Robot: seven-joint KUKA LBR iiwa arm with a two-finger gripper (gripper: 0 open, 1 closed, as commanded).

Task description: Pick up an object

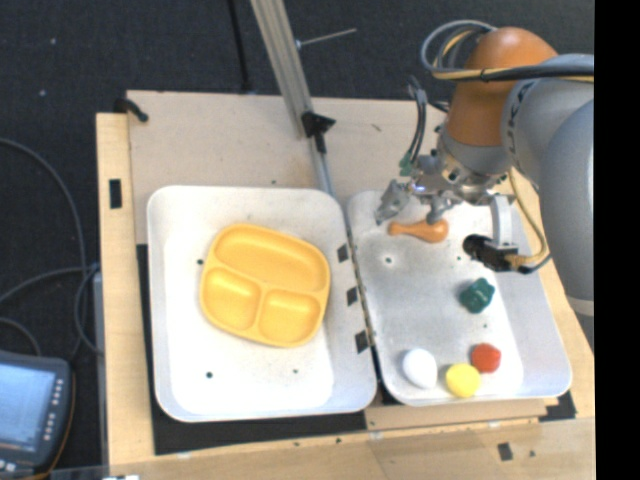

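Five items are sitting in my right bin (520, 308); my gripper (425, 206) is hovering over the orange piece (422, 230), finger state unreadable

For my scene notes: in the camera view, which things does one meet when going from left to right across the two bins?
Yellow divided plate → orange piece under the gripper → white ball → yellow ball → green block and red ball, too close in order to separate.
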